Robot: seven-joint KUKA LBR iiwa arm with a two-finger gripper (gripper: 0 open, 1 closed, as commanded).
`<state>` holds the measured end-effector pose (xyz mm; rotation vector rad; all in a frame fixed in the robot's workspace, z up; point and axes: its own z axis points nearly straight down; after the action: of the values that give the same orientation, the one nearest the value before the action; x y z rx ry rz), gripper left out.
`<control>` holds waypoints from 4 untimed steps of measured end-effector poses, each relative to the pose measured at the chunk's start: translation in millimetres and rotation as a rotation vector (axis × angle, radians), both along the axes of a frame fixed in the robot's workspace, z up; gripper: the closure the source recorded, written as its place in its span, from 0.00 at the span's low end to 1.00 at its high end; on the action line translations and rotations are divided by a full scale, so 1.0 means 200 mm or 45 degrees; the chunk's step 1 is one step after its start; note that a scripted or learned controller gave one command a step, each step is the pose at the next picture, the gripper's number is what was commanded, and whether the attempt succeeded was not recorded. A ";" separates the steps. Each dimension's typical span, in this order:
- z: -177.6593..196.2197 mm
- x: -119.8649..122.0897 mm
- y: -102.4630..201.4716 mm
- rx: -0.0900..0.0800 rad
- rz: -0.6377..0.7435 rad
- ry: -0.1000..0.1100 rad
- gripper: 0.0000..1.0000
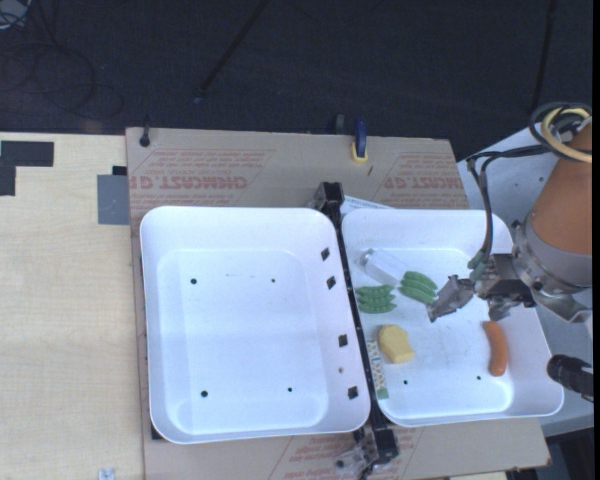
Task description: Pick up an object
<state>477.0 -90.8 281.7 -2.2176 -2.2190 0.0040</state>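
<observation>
Gripper [448,301] spread, nothing between its fingers, low over right bin [520,403] beside green pods [418,286], dark floor beyond bench [50,298].

**Gripper low over the right bin**

The grey two-finger gripper [442,306] sits in the shallow white right bin [520,400]. At its nine o'clock lie two green pea pods [417,286] [374,299]; a yellow block [396,344] lies at seven, an orange sausage [496,349] at four. At ten lies a clear plastic piece [382,266].
</observation>
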 end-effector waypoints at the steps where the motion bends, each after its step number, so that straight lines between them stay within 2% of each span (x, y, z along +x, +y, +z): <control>1: 0.81 0.15 0.05 -0.005 0.004 -0.029 0.00; 2: 0.80 0.14 0.05 -0.003 0.003 -0.001 1.00; 3: 0.16 0.26 0.14 0.000 0.001 0.013 1.00; 4: 0.06 -0.02 0.06 0.000 -0.004 0.005 1.00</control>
<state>472.7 -79.1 293.8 -2.2189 -2.2137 0.0084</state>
